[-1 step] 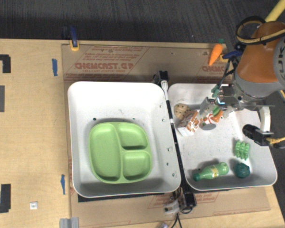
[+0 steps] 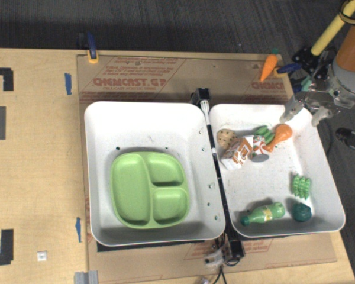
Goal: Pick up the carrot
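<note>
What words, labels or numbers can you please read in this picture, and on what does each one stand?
"CHEMCAST GP", or close to it: faint red print on the brown board behind the left bin; the letters are soft.
Smaller red lines above and below that print: too blurred to read.
Red print on the board's right end, near the orange clamp: partly hidden, unreadable.
Orange and white packet in the right bin: markings unreadable.

arm reaches in from the right, gripper (image 2: pixel 302 108) fingers spread, pointing down
</note>
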Tool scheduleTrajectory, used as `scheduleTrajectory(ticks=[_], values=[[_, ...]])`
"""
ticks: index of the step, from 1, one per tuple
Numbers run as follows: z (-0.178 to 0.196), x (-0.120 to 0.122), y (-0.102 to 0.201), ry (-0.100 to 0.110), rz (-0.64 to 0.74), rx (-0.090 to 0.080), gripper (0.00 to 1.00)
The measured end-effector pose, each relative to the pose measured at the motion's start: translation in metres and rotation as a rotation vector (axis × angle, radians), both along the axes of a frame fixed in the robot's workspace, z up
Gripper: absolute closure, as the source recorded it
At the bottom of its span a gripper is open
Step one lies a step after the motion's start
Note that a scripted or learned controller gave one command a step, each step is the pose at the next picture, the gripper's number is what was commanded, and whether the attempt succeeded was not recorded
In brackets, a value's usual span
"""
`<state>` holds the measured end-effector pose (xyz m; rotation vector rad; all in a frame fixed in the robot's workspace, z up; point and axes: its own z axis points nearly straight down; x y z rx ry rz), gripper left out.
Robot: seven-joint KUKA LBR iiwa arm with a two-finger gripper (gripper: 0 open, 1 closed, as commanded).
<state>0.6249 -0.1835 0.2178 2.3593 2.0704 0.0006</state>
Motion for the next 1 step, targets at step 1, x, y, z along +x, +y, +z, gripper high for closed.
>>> scheduleTrajectory(ticks=[1], values=[[-0.0080,0.0421,-0.0148,0.000,-0.330,0.001,0.00]])
